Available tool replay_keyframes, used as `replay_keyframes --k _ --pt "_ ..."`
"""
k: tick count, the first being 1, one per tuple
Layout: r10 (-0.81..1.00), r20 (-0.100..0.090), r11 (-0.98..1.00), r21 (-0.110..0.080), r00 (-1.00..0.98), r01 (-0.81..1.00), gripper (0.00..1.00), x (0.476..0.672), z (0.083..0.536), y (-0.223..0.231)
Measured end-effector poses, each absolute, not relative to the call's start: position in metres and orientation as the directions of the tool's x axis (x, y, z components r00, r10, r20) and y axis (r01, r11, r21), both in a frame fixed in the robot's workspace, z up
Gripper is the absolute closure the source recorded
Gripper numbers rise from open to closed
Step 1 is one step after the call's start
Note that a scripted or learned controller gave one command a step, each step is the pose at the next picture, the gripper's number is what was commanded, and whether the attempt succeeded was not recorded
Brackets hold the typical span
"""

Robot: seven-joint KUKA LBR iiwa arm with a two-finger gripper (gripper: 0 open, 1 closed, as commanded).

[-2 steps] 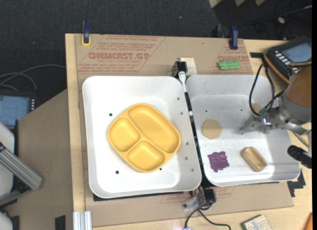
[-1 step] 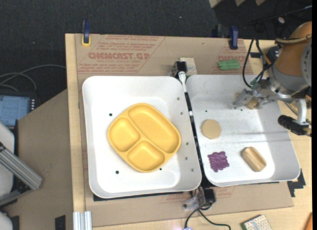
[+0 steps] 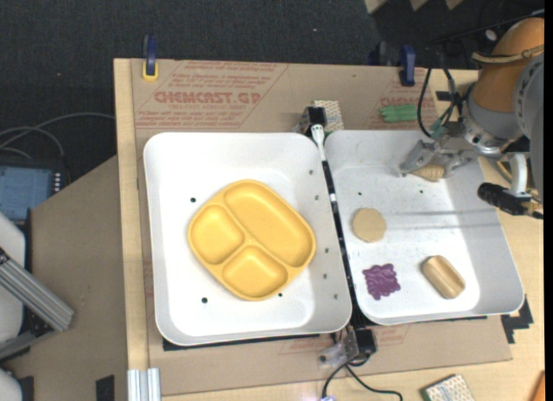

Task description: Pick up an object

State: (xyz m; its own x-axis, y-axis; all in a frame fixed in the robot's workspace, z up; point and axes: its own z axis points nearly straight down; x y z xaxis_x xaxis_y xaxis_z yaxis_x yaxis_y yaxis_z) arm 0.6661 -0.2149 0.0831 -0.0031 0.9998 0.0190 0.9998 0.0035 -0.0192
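Your gripper (image 3: 429, 162) sits at the right bin's (image 3: 484, 304) far edge; its grip cannot be told. Cookie (image 3: 370, 225), grapes (image 3: 381, 280) and roll (image 3: 443, 276) lie near the front edge.

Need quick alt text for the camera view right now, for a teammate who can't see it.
The gripper is low at the back of the right bin, which holds a tan disc, a purple lump and a tan cylinder. The left bin holds a yellow divided plate.
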Motion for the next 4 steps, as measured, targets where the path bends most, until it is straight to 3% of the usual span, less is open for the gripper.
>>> replay_keyframes --k 1,2,3,4 --pt "1.0 0.002 0.004 -0.002 -0.004 1.0 0.0 0.667 0.085 -0.175" --pt "1.0 -0.002 0.002 0.002 -0.002 1.0 1.0 0.667 0.096 -0.178" --pt "1.0 -0.002 0.006 0.013 -0.006 1.0 1.0 0.67 0.195 -0.132" --pt "1.0 0.004 0.005 -0.002 -0.005 1.0 1.0 0.613 0.214 -0.072"
